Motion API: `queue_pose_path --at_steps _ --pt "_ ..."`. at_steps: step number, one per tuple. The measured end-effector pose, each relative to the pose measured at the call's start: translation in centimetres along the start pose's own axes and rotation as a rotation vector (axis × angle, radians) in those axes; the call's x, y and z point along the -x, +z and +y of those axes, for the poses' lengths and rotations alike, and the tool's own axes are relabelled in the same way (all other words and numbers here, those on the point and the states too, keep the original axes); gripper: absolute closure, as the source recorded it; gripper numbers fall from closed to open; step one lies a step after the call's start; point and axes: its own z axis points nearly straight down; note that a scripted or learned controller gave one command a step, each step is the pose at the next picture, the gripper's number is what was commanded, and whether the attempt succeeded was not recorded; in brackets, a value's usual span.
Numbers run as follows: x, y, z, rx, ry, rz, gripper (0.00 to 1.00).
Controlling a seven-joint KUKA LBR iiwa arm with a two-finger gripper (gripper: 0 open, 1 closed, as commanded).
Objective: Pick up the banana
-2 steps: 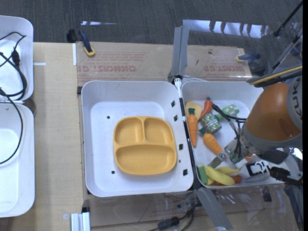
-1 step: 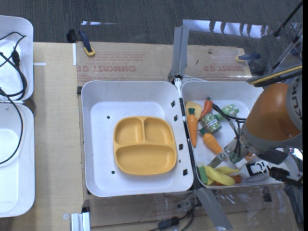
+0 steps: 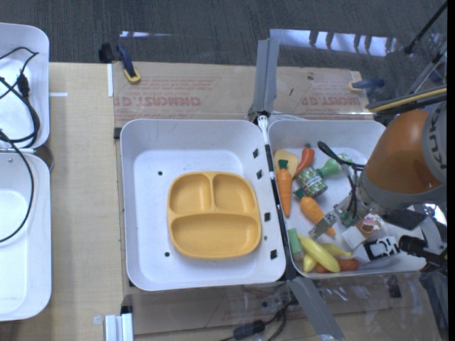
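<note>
Banana (image 3: 319, 251) is lying at the near edge of the right bin (image 3: 323, 123), long axis running diagonally from upper-left to lower-right, touching the other toy food around it. Gripper (image 3: 329, 224) is hovering just beyond it, slightly right; can't tell how it is set, nothing visibly held. Next move likely needs a short drop toward the near-left. Carrots (image 3: 284, 190) lying farther back.

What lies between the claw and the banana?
In the camera view, only bare white bin floor separates the claw from the banana; they are close.
</note>
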Motion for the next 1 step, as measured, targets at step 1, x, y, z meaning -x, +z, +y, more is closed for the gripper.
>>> queue_pose_path --at_steps 1 --pt "-2.54 -0.03 -1.23 0.001 -0.127 0.000 0.00"
